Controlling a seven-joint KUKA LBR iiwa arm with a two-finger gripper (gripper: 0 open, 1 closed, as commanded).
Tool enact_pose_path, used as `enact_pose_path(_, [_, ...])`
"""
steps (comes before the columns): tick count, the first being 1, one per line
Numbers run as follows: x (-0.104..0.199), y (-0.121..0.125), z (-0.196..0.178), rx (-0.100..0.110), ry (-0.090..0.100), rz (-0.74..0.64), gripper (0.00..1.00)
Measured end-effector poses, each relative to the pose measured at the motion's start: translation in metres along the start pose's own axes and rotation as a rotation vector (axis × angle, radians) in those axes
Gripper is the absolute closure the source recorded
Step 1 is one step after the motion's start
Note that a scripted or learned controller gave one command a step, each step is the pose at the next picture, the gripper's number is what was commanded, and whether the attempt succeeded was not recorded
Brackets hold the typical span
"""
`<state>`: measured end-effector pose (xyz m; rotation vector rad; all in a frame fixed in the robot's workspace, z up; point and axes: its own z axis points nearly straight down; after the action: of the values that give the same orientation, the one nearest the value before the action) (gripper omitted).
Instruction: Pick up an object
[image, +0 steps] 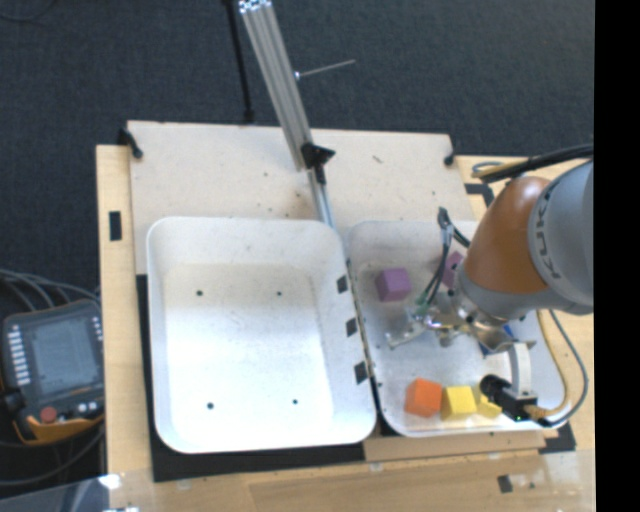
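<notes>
Gripper (425, 325) sits low over the middle of the right bin (372, 245), hanging under the grey arm (560, 240) with its orange band, which comes in from the right side of the view. Whether it is spread or pressed together cannot be told; wrist hardware and cabling blur the tip, and nothing is visibly pinched there. Nearest object is the purple block (393, 283), lying up and to the left of the tool, toward the bin's far wall, near but apart from it. Orange block (424, 398) and yellow block (460, 402) lie side by side along the bin's near rim, below the tool and a little right, touching or nearly so. A smaller yellow piece (488, 406) sits just right of the yellow block. Purple block looks roughly cubic, no long axis to align with. Judgement: the shortest reach is a short shift up-left to the purple one. Left bin (160, 240) bears no objects.
</notes>
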<state>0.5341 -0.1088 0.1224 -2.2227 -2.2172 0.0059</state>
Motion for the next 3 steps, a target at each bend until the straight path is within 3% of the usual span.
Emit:
enact_pose_path(1, [-0.002, 0.001, 0.025, -0.005, -0.001, 0.001, 0.00])
enact_pose_path(2, [-0.003, 0.002, 0.013, -0.010, 0.000, 0.008, 1.00])
enact_pose_path(3, [0.002, 0.006, -0.049, -0.012, 0.000, -0.006, 1.00])
